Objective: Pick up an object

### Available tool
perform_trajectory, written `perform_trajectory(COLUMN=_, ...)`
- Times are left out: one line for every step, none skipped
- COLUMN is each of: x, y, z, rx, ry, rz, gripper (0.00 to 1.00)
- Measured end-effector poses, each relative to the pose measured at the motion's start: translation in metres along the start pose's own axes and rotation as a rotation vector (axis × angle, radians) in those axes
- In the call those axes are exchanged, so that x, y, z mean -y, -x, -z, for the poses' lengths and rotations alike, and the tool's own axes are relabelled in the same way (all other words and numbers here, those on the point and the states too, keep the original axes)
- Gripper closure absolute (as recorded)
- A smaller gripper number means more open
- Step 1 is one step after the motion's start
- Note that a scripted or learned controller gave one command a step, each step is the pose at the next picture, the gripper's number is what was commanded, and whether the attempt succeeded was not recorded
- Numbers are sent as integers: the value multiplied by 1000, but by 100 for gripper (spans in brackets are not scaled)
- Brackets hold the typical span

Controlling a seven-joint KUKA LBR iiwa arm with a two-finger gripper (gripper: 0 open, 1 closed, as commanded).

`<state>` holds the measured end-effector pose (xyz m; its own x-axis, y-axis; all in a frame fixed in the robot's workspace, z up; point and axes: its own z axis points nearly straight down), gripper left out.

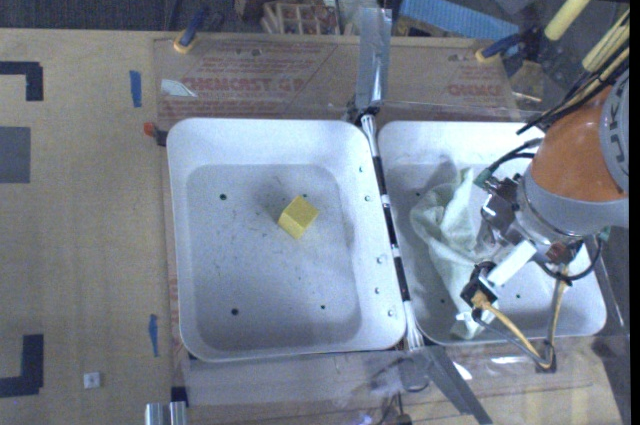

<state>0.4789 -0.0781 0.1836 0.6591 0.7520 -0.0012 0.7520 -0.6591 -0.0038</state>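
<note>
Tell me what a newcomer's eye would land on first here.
First the small yellow foam cube, alone near the middle of the left shallow white plastic bin. Next the grey arm with its orange band, reaching in from the right above the right white bin, where a crumpled pale cloth lies.

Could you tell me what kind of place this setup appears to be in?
Probably a robotics lab bench set up for picking trials. Two white bins sit on a plywood bench marked with black and blue tape, a grey and orange arm reaches over the right bin, and boxes and clamps clutter the back edge.
</note>
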Motion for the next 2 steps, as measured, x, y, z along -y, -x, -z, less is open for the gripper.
perform_trajectory(x=-55, y=42, z=66, rx=0, ry=3, rz=39, gripper=100)
perform_trajectory(x=-23, y=-44, z=69, rx=0, ry=3, rz=-180, gripper=100)
